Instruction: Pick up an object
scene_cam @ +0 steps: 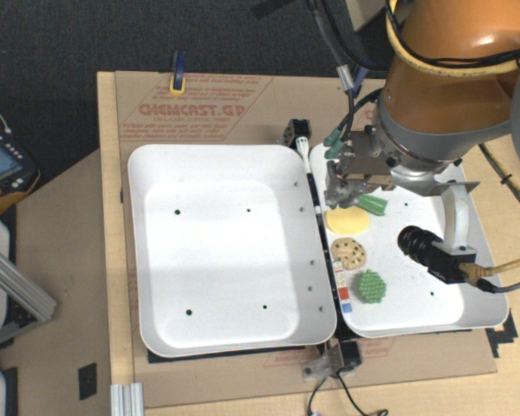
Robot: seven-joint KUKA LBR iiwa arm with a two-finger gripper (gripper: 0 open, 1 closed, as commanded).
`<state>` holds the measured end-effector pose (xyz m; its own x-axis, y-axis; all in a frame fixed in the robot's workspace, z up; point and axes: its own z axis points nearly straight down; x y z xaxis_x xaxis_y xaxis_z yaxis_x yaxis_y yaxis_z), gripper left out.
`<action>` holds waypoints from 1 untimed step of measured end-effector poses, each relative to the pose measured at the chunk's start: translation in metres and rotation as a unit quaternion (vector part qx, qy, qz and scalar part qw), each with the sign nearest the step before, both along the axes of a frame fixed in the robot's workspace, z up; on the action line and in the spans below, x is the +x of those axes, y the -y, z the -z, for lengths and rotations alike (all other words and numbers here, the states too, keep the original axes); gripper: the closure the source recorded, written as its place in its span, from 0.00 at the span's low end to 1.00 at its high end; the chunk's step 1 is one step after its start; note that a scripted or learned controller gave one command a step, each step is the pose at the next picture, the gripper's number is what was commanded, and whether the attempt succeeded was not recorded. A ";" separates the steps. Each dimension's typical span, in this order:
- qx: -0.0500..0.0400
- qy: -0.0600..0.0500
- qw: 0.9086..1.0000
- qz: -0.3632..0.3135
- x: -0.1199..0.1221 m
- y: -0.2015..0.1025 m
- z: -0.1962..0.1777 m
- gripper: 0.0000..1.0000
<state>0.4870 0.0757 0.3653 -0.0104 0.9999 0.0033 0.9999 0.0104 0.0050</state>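
Fingers (pixel 340 193): whether spread or clenched, I cannot tell; gripper (pixel 345 196) sits by right bin's (pixel 416 319) left wall, above smooth yellow oval (pixel 347 222), dotted disc (pixel 348 252), knobbly green ball (pixel 370 286).

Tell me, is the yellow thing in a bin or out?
In. The yellow thing lies on the right bin's floor, beside the cookie.

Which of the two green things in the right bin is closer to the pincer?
The smooth green piece, just above the yellow object and beside the pincer. The bumpy green ball lies farther off, toward the bin's near edge.
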 end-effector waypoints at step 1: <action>0.000 0.001 1.000 0.003 -0.008 -0.031 -0.059 1.00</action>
